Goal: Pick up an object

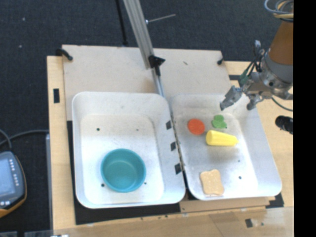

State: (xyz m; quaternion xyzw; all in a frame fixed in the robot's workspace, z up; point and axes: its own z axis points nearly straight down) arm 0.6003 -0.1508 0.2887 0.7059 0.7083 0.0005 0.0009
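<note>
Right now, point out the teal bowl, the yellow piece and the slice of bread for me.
teal bowl (123, 170): camera view, on the bowl's inner floor, left bin.
yellow piece (220, 138): camera view, on the middle of its body, right bin.
slice of bread (212, 182): camera view, on the centre of its top face, right bin.

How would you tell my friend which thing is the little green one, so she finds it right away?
Look at the right white bin, the one nearer the robot arm. Near its far edge, just below the pincer, sits a small green object, too small to name. It lies beside a round orange object and just above a yellow wedge, and it is the only green thing there, and the smallest.
</note>
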